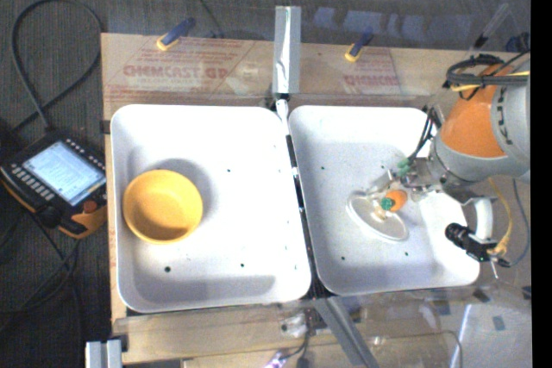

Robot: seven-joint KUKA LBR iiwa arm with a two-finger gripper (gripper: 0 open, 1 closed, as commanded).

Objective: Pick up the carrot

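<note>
Camera view looks down on a tabletop (172,69) bearing two white bins side by side. In the left bin (216,254) sits a yellow bowl (163,204), toward its left wall. The arm (483,134) reaches in from the right over the right bin (345,142), its orange band above the wrist. Its hand (398,190) is low over the middle of that bin, right at the carrot (392,202), a small orange piece with a green spot, which seems to lie in a clear shallow dish (379,215). Whether the hand is spread or closed, or grips the carrot, I cannot tell. A teach pendant (56,177) lies on the floor at left.
</note>
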